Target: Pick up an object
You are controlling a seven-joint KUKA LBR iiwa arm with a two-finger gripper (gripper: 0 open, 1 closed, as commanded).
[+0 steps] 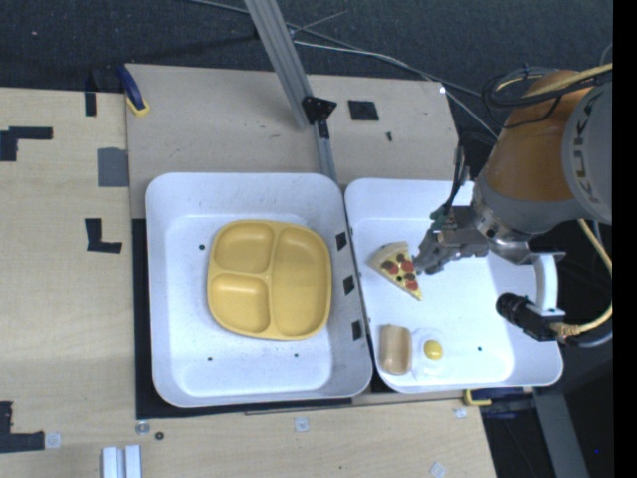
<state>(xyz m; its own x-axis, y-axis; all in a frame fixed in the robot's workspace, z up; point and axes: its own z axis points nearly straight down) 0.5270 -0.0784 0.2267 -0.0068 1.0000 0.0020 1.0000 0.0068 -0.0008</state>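
At the left of the frame the left bin [169, 267] carries a yellow divided plate [269, 277] at its middle, well apart from the action. In the right bin [518, 366] three candidates lie: a toy pizza slice [396, 268] near the bin's upper left, and below it, at the lower edge, a tan bread-like piece [395, 349] just beside a toy fried egg [430, 350]. The gripper [430, 255] sits low at the pizza slice's right edge — touching or nearly so — which suggests the approach-and-grasp step is in hand, with the slice as the likely target. Whether the pincer is wide or narrow cannot be told; it is dark and seen from above. Nothing is visibly held. The next move probably calls for a close around the slice, then a straight lift. The arm [542, 167] comes in from the right of the frame — orange band uppermost, wrist angled down and leftward into the bin.
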